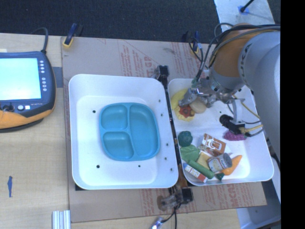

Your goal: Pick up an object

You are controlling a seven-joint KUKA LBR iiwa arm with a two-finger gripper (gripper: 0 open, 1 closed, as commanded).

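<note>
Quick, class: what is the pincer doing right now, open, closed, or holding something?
Pincer: low in the right bin, over the yellow and red toy food; whether it grips anything cannot be told.

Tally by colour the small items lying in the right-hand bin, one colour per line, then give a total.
Green: 2, a ball and a long piece
Orange: 1, a carrot shape
Purple: 1
Yellow: 1
Brown packets: 2
Total: 7 that are clearly told apart

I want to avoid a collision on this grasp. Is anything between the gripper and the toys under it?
Nothing visible does. The gripper hangs directly over the yellow and red toys at the right bin's far left corner; the other toys lie nearer the camera.
</note>
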